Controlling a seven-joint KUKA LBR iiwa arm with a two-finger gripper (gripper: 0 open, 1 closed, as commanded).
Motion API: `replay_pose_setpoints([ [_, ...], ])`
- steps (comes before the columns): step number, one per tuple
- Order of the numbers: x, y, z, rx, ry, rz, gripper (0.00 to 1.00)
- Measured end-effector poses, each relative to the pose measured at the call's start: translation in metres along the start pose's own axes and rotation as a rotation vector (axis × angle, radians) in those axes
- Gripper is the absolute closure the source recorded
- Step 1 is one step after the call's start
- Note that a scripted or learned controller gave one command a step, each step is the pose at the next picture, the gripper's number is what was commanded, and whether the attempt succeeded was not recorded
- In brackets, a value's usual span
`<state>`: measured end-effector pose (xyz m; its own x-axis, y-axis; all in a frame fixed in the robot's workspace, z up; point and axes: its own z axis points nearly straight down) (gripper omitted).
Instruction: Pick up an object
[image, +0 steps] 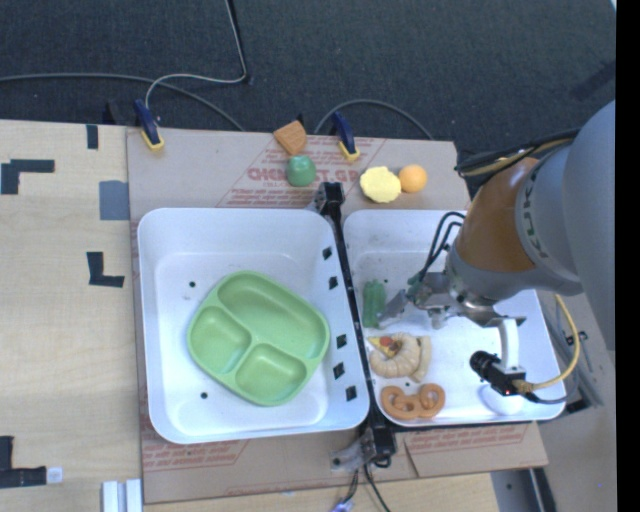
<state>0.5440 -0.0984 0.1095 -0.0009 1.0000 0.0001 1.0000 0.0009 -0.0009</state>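
Left of the black divider (340, 290), a green sectioned plate (258, 337) lies in the left bin (160, 300). Just right of the divider, in the right bin (400, 228), a small green object (373, 302) lies beside the gripper (400, 308), whose fingers look parted around nothing. Below it sit a pale pastry (398, 354) and a brown pretzel (412, 402). The arm (510, 235) reaches in from the right.

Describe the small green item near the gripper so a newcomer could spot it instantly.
Find the right-hand white bin, the one the arm reaches into. Against its left wall, just left of the gripper, stands a small dark green piece. Unlike the tan pastry and brown pretzel below it, it is narrow and green.
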Motion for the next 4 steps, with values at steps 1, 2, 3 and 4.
replay_pose_setpoints([
  [1,-0.014,-0.043,0.023,-0.008,-0.001,-0.001,0.0],
  [2,-0.003,-0.021,0.023,-0.002,-0.003,0.001,0.0],
  [3,-0.003,-0.021,0.014,-0.001,-0.003,0.001,1.0],
  [4,0.069,-0.004,-0.075,-0.001,0.0,-0.001,1.0],
])
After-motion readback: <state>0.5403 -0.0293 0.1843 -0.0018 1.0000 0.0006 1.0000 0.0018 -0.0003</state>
